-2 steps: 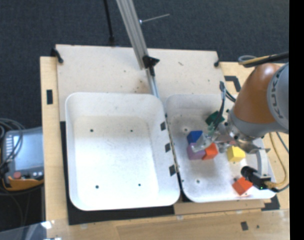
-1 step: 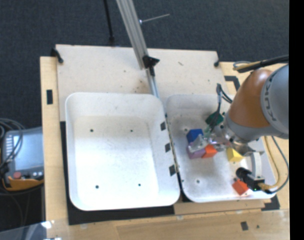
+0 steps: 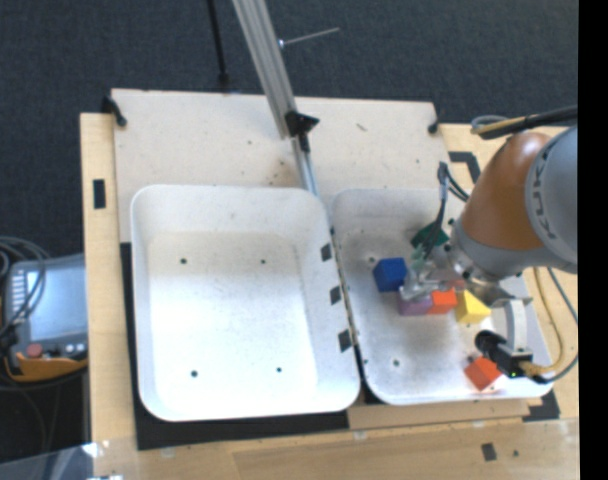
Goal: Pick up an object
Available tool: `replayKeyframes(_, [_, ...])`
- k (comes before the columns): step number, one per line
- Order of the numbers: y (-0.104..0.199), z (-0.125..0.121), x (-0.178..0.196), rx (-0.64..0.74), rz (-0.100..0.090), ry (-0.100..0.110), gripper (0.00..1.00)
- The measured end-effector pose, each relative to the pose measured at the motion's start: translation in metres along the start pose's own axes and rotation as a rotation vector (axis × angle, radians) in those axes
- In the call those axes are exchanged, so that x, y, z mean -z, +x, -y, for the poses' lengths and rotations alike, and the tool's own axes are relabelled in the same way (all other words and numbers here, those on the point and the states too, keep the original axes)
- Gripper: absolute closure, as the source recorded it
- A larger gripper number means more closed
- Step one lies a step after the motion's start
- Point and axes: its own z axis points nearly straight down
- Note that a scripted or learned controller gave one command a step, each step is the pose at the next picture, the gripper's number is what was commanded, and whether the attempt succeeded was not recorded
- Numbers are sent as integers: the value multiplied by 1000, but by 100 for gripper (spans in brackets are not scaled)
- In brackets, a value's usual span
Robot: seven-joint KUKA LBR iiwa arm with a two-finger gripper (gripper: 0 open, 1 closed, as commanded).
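Observation:
My gripper (image 3: pixel 418 286) is low in the right bin (image 3: pixel 384 378), reaching in from the right. Its tip sits right over a purple block (image 3: pixel 414 307), with a blue cube (image 3: pixel 389 273) just to its left. An orange block (image 3: pixel 444 301) and a yellow block (image 3: pixel 471 309) lie against the purple one on its right. A green piece (image 3: pixel 427 236) shows just behind the wrist. Near the bin's front right corner rests an orange-red block (image 3: pixel 481 373). I see nothing lifted off the bin floor.
The left bin (image 3: pixel 184 218) stands beside the right one, with a shared wall between them. A slanted metal rail (image 3: pixel 264 48) rises from behind the bins. A grey box with cables (image 3: pixel 39 308) sits off the bench's left edge.

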Motion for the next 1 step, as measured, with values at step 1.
replayKeyframes(1, [-3,-4,64,12,-7,20,100])
